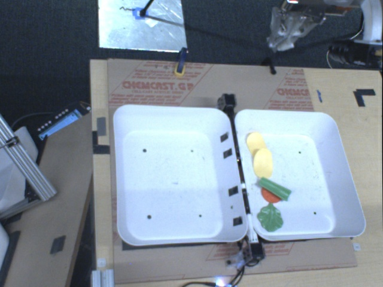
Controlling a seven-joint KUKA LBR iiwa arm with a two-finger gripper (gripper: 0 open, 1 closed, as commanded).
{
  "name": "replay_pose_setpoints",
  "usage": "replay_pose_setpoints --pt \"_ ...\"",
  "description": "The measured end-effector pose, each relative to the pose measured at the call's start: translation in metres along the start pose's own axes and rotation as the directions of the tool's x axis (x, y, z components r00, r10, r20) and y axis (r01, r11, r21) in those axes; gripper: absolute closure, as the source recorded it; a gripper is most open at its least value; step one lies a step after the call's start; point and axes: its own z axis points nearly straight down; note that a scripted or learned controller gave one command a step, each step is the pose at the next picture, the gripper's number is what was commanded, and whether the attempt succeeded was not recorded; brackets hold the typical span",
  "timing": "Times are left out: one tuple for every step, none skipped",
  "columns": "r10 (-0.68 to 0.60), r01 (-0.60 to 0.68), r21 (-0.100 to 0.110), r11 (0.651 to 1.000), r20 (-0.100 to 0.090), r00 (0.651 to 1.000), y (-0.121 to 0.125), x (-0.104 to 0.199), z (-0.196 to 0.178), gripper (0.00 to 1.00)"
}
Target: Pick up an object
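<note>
The right bin [335, 160] holds several small objects along its left side: a round yellow piece [255, 141], an oval yellow piece [263, 162], a green stick [275, 188] lying over an orange-red piece [270, 197], and a green leafy piece [270, 218]. My gripper [282, 37] hangs high at the top right of the view, well beyond the far rim of the right bin and apart from every object. It looks blurred and translucent, with nothing visibly between its fingers.
The left bin [173, 172] sits beside the right one, joined by a black hinge strip [234, 160]. A shiny metal sheet [142, 15] lies at the back left, and a yellow-blue clip [180, 64] sits on the cardboard. A metal rail and controller stand at the far left.
</note>
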Motion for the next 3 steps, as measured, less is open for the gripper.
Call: replay_pose_setpoints --pt "0.001 -0.001 0.000 1.000 0.000 1.000 0.036 0.030 0.000 1.00" --pt "0.000 0.000 0.000 1.000 0.000 1.000 0.057 0.068 0.000 1.00" --pt "-0.001 0.001 0.003 1.000 -0.001 1.000 0.030 0.104 0.000 1.00"
